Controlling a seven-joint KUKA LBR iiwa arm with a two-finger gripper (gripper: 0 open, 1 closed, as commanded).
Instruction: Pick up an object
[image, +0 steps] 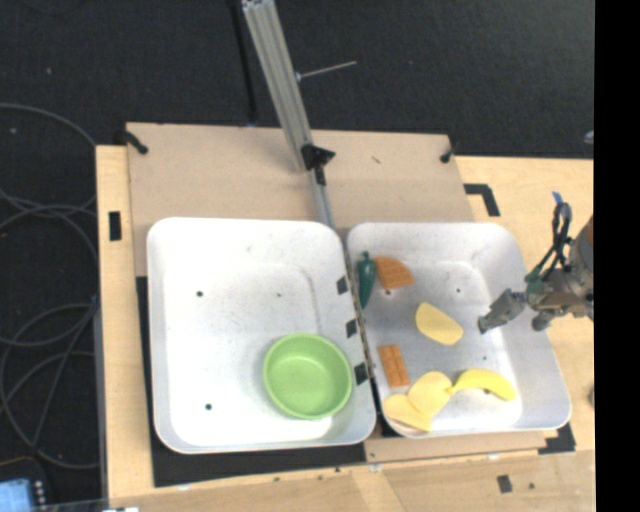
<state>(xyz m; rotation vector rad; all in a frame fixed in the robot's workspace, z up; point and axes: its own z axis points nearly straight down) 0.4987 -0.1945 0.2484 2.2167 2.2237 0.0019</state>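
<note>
Reaching in from the right, the gripper (500, 315) hangs over the right bin (500, 245) near its right wall, and I cannot tell how its jaws stand. Just to its left lies a yellow chip (438, 324), apart from it, with a banana (486, 383) and two more yellow pieces (420, 402) near the front edge. An orange block (393, 365), another orange piece (392, 273) and a green pepper (365, 280) sit along the bin's left side, while a green bowl (307, 375) rests in the left bin (230, 270).
</note>
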